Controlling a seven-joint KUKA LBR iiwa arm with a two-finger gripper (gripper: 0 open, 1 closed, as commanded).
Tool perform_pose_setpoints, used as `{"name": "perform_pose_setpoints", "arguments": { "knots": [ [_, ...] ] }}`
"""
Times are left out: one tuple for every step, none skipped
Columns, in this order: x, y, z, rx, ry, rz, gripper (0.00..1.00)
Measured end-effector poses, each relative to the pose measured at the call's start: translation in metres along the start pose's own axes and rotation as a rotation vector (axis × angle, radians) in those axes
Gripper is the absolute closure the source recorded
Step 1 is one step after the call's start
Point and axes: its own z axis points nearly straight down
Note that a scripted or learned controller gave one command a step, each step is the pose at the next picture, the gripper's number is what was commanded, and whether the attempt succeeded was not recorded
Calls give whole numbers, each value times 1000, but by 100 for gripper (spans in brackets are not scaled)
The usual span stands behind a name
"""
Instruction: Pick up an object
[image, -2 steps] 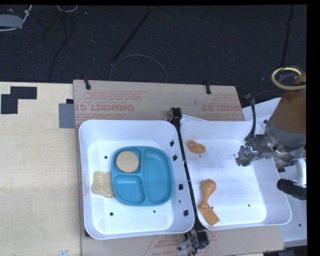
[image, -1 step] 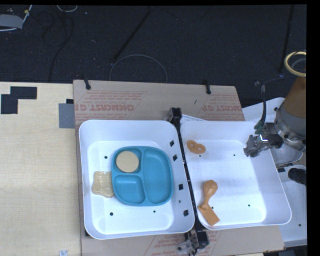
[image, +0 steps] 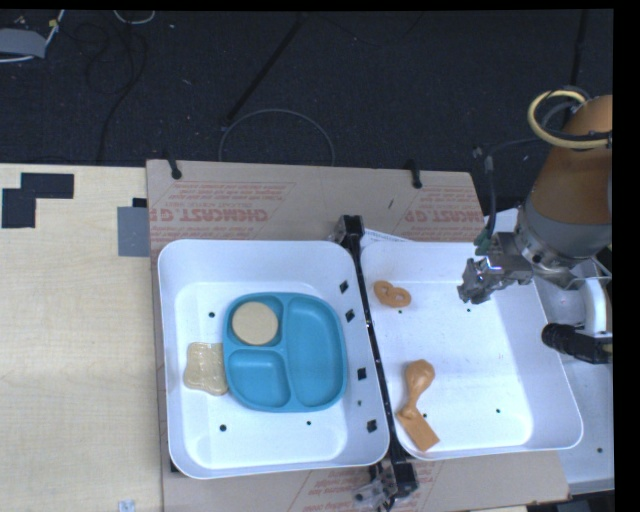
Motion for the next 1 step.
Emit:
{"name": "perform_pose_setpoints", "arguments": {
  "knots": [
    [42, 12, 1, 0, 0, 1, 100]
  ]
}}
